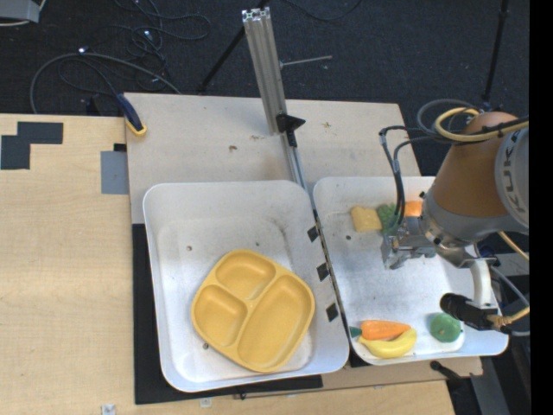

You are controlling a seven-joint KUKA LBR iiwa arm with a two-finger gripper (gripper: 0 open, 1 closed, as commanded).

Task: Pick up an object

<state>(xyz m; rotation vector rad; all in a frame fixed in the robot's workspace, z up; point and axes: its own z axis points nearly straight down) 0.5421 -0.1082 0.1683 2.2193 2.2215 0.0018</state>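
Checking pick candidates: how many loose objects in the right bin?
4 visible in the right bin: yellow block at the far side, left of the tool; carrot and banana touching at the near edge; green item near-right. The arm may hide more.

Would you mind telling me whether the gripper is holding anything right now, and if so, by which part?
It cannot be told. The gripper is low in the right bin, beside the yellow block, and the wrist hides its tips; no object shows between them.
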